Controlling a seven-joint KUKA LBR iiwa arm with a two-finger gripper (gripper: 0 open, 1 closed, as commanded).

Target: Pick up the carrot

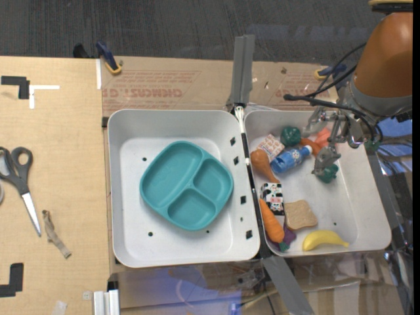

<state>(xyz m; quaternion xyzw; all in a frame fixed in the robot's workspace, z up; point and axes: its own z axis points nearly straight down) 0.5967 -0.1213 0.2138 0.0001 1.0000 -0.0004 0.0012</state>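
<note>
The carrot (272,220), orange and tapered, lies along the left wall of the right bin (371,195), towards the front, with its tip by a purple piece (288,239). A second orange tapered piece (262,165) lies further back along the same wall. My gripper (326,163) hangs over the back right of that bin, well to the right of and behind the carrot, just above a small dark green item (330,172). Nothing orange is in its grasp.
The right bin also holds a blue bottle (293,157), a green round item (291,135), a white packet (270,144), a cow-patterned carton (272,195), a bread slice (300,214) and a banana (323,240). A teal divided plate (187,186) sits in the left bin (121,241). Scissors (21,182) lie far left.
</note>
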